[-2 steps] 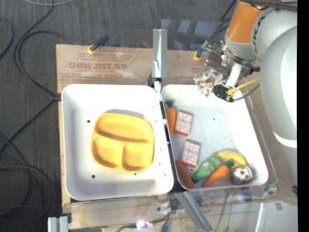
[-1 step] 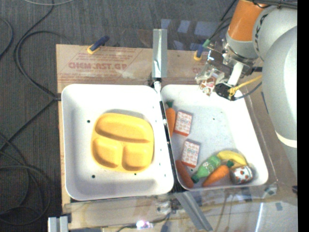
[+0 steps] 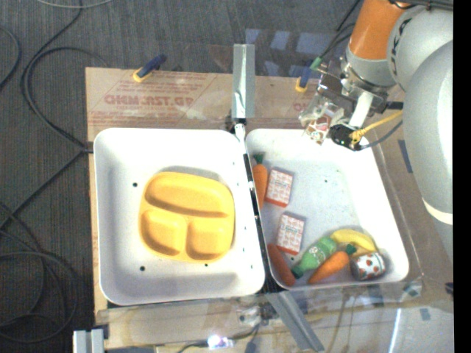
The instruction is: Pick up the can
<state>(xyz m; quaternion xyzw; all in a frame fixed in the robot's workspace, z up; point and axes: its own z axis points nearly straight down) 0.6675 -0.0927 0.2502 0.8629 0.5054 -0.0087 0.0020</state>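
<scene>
While the can (image 3: pixel 366 265) lies in the right bin's (image 3: pixel 383 190) near right corner, touching a carrot (image 3: pixel 330 265) and just beside a banana (image 3: pixel 353 238), the claw (image 3: pixel 321 122) hangs above the far rim, pinching a small red-and-white item (image 3: pixel 317 128). The pick appears not yet done.

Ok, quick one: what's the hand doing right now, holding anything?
Hand: above the right bin's far edge, with a small red-and-white thing at its tip; grip cannot be told. Can lies in the bin.
</scene>
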